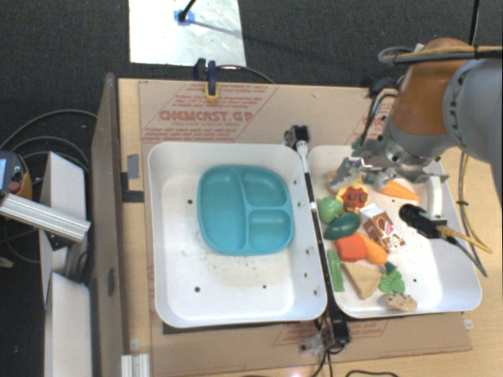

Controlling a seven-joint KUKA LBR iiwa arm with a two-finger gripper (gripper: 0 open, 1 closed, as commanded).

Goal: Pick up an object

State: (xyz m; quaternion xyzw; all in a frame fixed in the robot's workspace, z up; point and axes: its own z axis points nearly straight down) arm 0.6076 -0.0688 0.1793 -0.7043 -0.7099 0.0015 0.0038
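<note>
While hovering low over the far end of the right bin (460, 289), gripper (355, 171) sits just above a red-orange toy (355, 198); whether open or closed cannot be told, blurred here. Best to settle on one target before closing: perhaps that red-orange toy, just beyond the dark green piece (343, 227) and right of the light green one (329, 209). Descend straight, avoid nudging the orange wedge (400, 188) on the toy's right, then lift slowly.

Bare floor around the teal tray (244, 210) in the left bin (177, 289); right bin (456, 289) crowded with toy food (355, 246).
</note>
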